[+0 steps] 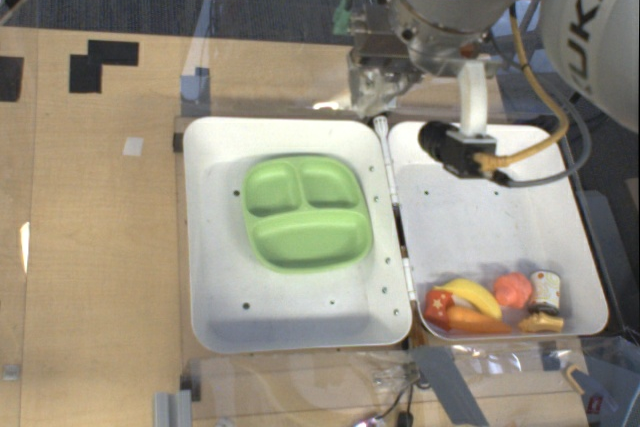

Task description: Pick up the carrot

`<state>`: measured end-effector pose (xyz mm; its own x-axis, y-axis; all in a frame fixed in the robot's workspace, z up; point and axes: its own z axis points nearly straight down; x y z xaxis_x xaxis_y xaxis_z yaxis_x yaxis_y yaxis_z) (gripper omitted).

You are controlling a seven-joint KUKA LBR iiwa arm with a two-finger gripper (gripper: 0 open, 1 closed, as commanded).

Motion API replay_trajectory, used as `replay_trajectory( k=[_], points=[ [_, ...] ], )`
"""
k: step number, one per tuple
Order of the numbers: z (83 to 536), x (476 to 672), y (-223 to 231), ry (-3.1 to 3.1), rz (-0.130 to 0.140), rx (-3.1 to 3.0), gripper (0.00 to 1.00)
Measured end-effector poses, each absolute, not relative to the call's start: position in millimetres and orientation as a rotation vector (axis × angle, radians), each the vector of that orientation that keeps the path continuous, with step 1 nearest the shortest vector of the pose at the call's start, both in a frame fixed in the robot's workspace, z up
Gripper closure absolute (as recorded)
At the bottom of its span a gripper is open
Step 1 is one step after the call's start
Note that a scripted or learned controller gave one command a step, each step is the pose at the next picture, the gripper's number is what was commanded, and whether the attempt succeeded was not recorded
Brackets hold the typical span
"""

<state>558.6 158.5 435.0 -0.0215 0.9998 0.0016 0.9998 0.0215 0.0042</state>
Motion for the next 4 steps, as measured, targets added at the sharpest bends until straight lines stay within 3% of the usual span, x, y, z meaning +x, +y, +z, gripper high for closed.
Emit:
replay_trajectory(
  k=[1,2,3,4],
  points=[
    [236,515.1,169,2.534,0.003,1.857,1.00],
    [224,487.5,162,2.379,0.003,2.052,1.00],
    [271,488.1,112,2.389,0.007,2.036,1.00],
    [184,487.2,63,2.301,0.002,2.138,1.00]
  ],
)
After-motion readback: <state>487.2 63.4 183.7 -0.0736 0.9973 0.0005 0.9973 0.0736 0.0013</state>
